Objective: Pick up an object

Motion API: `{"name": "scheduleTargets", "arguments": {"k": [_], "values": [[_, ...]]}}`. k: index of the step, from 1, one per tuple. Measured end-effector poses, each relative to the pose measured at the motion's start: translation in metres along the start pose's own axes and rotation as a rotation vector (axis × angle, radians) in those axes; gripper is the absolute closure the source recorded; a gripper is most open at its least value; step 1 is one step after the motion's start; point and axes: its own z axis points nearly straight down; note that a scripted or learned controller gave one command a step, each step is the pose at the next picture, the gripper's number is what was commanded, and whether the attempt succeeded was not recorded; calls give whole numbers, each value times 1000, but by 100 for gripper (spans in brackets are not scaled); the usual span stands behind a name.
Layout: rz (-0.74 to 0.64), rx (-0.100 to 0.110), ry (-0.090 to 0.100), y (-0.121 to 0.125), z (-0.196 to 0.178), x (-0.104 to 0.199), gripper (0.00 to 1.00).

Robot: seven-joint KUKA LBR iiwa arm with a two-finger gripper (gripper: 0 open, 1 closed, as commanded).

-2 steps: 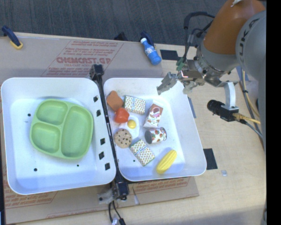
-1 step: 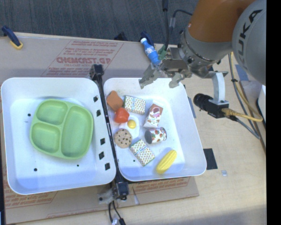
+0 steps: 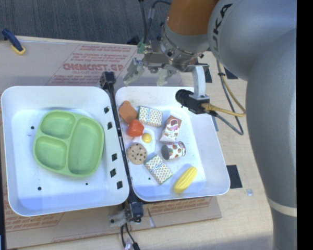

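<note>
The grey arm with its orange band is hanging over the far rim of the right-hand shallow white plastic bin (image 3: 211, 155), and its two-finger gripper (image 3: 156, 74) is sitting just beyond that rim with nothing between its metal fingers (image 3: 133, 72), which are standing apart. Inside that bin the candidates are lying in a loose cluster: a brown rounded bread-like piece (image 3: 127, 110) at the far left corner, a red tomato-like toy (image 3: 135, 128) touching its near side, a small yellow ball (image 3: 146, 137) just beside the tomato, a round chocolate-chip cookie (image 3: 137, 153) nearer the front, two patterned little boxes (image 3: 150, 116), a white carton with red print (image 3: 171, 128), and a yellow toy corn cob (image 3: 185, 178) close to the near right corner. To the bin's left, the neighbouring white bin (image 3: 15, 191) is holding a green three-section plastic tray (image 3: 69, 142). I'd judge this as the approach step, nothing grasped yet; the next move seems to call for swinging inward over one piece, probably the bread-like one nearest the gripper, and descending with the fingers straddling it.
</note>
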Motion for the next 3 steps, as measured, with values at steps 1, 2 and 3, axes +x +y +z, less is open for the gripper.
{"name": "scheduleTargets", "arguments": {"k": [1, 2, 3], "values": [[3, -2, 0, 27, -14, -50, 0], [2, 4, 0, -23, 185, -106, 0], [2, -4, 0, -46, 31, -100, 0]]}}
